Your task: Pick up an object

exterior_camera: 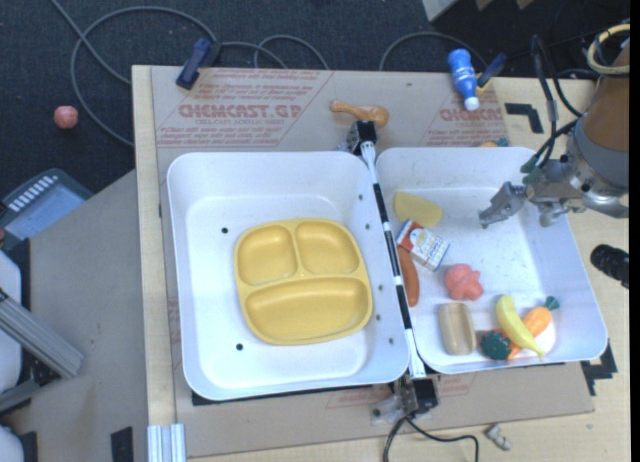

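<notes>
Nearest to the camera, along the front wall of the right bin (585, 280), lie several toy foods close together: a tan bread piece (456, 329), a dark green item (494, 346), a yellow banana (519, 323) and an orange carrot (540, 321) with a green top. The banana and the carrot touch each other. A little farther back sits a pink lump (462, 281), apart from the bread. Against the left wall of this bin lies a red sausage (409, 278), and just beside it rests a small white and red carton (426, 247). Behind the carton is a yellow wedge (418, 209), like cheese.

At the left, the other bin (195, 250) holds a yellow plate (300, 280) with three compartments, lying flat near the middle.

Above the back part of the right bin hangs the gripper (500, 206), coming from the right side. It points left and down, over bare white floor, well apart from every toy. Nothing is between its fingers; whether the jaws are open or closed cannot be told at this angle.

Behind the bins, on the brown board (255, 100), there are a tan hook-shaped piece (360, 111), a blue clamp (195, 62) and a blue and white bottle (463, 77). Far at the left, a small pink ball (66, 117) lies on the dark carpet.
</notes>
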Controlling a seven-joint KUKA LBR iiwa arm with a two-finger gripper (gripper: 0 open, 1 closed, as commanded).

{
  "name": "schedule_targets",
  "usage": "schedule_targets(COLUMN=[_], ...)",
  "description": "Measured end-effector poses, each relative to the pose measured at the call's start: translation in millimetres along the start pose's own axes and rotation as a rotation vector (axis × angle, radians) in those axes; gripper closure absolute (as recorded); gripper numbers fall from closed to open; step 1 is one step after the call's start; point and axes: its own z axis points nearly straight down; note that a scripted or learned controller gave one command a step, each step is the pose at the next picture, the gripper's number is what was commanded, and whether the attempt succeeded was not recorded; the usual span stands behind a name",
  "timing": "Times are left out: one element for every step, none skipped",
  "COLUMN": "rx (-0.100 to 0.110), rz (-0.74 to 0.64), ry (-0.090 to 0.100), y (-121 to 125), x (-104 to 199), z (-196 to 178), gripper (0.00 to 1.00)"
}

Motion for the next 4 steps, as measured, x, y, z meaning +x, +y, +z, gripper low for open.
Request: schedule_targets(rx=[0.004, 0.003, -0.001, -0.001], rz=[0.0, 0.001, 0.001, -0.002], ry=[0.001, 0.002, 0.001, 0.002], y=[-33, -38, -37, -33], x=[47, 43, 43, 142], z=[113, 137, 126, 36], gripper=[0.0, 0.0, 1.0, 1.0])
